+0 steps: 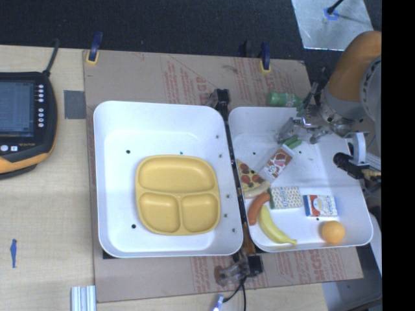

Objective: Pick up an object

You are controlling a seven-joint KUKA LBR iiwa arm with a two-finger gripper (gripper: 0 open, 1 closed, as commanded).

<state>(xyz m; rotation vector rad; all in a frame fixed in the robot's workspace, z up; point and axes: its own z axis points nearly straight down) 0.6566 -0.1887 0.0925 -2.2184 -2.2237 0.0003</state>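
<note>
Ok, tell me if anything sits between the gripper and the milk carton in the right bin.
Nothing visible does. The gripper hangs over the far part of the right bin, and the milk carton lies just nearer the camera, with bare white floor between them. The pizza slice lies off to the carton's left.

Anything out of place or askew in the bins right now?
One oddity: a green object lies on the cardboard outside the right bin, just past its far rim. The yellow tray sits flat in the left bin; nothing looks spilled.

No legible text or labels
</note>
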